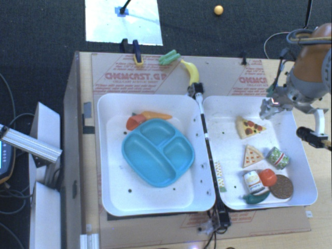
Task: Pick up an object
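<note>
Two shallow white bins (155,204) are being viewed | grey two-finger gripper (270,108), grip state untellable, hovering at 1 o'clock of triangular yellow toy pizza slice (250,127) | descent should be centred squarely.

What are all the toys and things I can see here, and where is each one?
Bins: 2, white, side by side on the bench.
Divided plate: 1, blue, left bin.
Carrot: 1, orange, left bin, above the plate.
Red piece: 1, left bin, beside the carrot.
Pizza slices: 2, yellow with red, right bin.
Small can: 1, green and white, right bin.
Jar: 1, white, right bin, near edge.
Tomato: 1, red-orange, beside the jar.
Cookie: 1, brown, right bin.
Green pepper: 1, right bin.
Banana: 1, yellow, behind the bins.
Ball: 1, orange, floor.
Pincer: 1, grey, over the right bin.
</note>
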You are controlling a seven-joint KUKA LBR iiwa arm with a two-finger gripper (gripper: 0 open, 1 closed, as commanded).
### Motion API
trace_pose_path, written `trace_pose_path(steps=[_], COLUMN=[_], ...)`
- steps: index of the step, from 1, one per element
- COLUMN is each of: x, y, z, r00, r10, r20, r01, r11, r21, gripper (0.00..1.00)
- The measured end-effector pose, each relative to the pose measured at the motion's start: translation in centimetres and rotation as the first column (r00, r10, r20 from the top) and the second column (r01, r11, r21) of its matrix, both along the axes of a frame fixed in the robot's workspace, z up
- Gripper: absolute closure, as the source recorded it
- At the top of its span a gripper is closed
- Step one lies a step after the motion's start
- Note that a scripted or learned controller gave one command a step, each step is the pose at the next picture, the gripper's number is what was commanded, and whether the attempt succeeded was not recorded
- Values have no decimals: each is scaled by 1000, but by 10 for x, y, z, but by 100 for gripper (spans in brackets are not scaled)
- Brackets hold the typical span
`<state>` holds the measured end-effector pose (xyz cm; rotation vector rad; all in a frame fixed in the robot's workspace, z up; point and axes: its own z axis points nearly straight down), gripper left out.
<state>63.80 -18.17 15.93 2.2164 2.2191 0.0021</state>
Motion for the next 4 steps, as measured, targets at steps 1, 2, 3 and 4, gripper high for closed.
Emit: trace_pose_path(steps=[1, 2, 3, 4], x=[0, -59, -2, 29], y=[1, 44, 51, 45], z=[-1, -75, -74, -76], r00=[1000, 1000, 1000, 1000], r10=[1, 1, 2, 0], r20=[-1, -5, -2, -11], r01=[-1, -1, -2, 0], r11=[1000, 1000, 1000, 1000], r21=[1, 3, 2, 4], gripper=[0, 0, 0, 0])
